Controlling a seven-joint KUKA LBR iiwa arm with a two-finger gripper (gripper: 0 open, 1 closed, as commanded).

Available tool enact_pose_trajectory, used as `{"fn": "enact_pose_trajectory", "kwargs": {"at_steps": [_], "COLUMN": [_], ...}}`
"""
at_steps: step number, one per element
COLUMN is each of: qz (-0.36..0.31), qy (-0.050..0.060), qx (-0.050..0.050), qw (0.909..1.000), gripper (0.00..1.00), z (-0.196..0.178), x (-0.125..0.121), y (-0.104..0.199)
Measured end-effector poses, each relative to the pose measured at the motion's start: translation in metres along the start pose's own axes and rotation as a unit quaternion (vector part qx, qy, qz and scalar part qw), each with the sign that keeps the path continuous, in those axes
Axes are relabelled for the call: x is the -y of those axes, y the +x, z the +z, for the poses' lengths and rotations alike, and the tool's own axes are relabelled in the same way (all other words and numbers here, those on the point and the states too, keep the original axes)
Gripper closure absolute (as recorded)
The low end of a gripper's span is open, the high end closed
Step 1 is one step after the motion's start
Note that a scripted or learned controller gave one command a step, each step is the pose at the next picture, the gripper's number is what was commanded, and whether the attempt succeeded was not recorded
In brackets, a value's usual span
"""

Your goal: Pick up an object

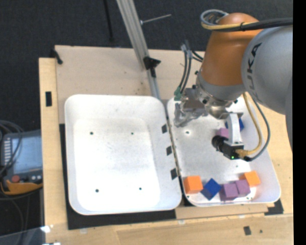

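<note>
My gripper (pixel 180 117) hangs over the upper left part of the right bin (pixel 201 152), close to its left wall. Its metal fingers point down and I see nothing between them. Along the bin's front edge lie an orange block (pixel 193 184), a blue block (pixel 211 188), two purple blocks (pixel 233 190) side by side and a second orange block (pixel 252 178). A further purple piece (pixel 223 132) peeks out beside the arm's black fitting, with a blue piece (pixel 239 124) partly hidden behind a white part.
The left bin (pixel 117 152) sits beside the right one, separated by a narrow rim with black clips. A slanted aluminium rail (pixel 135 34) rises behind the bins. A pendant with a screen (pixel 20 157) lies off the bench at the left.
</note>
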State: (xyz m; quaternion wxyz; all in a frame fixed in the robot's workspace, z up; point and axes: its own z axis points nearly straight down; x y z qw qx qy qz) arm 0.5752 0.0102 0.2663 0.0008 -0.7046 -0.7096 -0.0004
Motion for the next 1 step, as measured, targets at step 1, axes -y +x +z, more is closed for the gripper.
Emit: {"fn": "enact_pose_trajectory", "kwargs": {"at_steps": [1], "qz": [0.0], "qy": [0.0], "qx": [0.0], "qw": [1.0], "gripper": [1.0], "z": [0.006], "x": [0.0301], "y": [0.0507]}}
